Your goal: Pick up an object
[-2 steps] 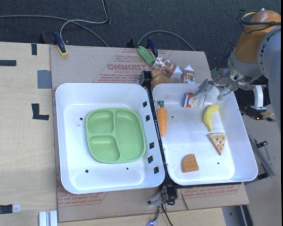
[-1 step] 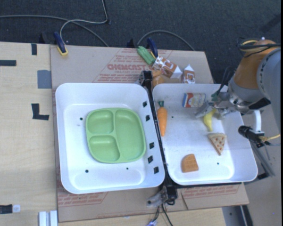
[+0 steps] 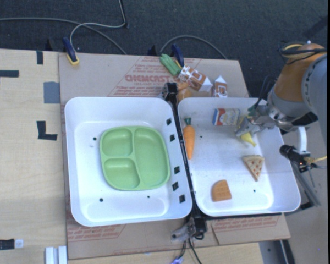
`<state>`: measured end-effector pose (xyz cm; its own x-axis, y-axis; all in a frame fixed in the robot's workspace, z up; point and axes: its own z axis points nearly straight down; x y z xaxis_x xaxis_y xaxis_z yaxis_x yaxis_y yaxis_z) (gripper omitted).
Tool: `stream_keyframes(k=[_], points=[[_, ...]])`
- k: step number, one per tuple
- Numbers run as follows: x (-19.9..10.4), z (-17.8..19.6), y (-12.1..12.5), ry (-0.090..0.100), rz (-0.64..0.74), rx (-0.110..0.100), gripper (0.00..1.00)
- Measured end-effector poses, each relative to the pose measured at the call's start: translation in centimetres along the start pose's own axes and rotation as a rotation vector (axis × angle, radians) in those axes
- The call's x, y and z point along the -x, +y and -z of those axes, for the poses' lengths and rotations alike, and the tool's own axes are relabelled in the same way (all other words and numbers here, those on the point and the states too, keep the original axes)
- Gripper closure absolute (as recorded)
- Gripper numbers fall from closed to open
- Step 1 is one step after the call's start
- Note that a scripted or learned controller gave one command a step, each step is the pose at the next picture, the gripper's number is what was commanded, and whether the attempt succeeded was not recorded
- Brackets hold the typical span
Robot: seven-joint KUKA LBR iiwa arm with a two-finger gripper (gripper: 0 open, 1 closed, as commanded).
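Toys in the right bin point(image 3: 286, 202) number five; jaws point(image 3: 247, 130) state unclear.

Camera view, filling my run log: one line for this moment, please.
gripper over right bin, at yellow item | grasp unclear | carrot, plate untouched

One fixed camera looks down at a slant, seemingly from moderate height, on both bins point(image 3: 71, 147).

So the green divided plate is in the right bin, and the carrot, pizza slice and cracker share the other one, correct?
Not quite. The camera view shows the green divided plate in the left bin. The carrot, pizza slice and cracker do share the other one, the right bin.
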<state>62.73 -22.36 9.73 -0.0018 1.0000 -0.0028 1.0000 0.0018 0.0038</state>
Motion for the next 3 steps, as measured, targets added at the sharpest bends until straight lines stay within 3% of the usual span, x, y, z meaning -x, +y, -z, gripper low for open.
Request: stream_keyframes(k=[1,2,3], points=[[-1.8,9.6,-3.5,0.002,-0.001,-0.002,1.0],[-9.5,11.2,-3.9,0.004,0.001,-0.005,1.0],[-15.8,13.2,-6.7,0.004,0.001,-0.005,1.0]])
